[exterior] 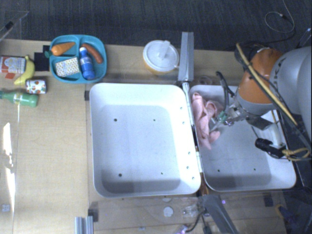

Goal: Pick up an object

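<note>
I had the gripper [220,120] low against the pink cloth [204,121] bunched along the right bin's [253,179] left wall, its grip unreadable, and judged the soft, light fabric best pinched at a raised fold.

Dark grey carpeted floor [146,9] stretching along the top, pale wooden bench [44,169] lying under two shallow white plastic bins [141,145], grey metal post [185,57] standing between them, glare streaking the bench's left edge
</note>
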Robot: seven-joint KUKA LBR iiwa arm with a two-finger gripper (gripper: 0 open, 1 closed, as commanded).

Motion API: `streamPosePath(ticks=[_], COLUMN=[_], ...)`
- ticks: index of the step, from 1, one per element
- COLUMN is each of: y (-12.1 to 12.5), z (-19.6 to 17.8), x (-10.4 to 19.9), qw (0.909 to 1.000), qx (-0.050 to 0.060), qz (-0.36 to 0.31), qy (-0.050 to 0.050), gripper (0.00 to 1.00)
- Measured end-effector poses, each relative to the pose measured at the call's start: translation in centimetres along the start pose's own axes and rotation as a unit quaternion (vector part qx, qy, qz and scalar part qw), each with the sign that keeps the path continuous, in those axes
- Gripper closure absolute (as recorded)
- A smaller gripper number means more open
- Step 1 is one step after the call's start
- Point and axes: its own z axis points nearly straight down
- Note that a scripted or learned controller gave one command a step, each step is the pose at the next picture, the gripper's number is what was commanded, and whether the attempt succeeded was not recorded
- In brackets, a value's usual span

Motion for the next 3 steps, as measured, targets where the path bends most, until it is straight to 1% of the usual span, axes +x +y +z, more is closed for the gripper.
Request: streamPosePath(ticks=[2,3], y=[0.0,0.6], z=[0.0,0.0], x=[0.0,-4.6], qw=[1.0,0.9873], qx=[0.0,0.004], qz=[0.0,0.159], qy=[0.0,0.002], gripper=[0.0,0.0])
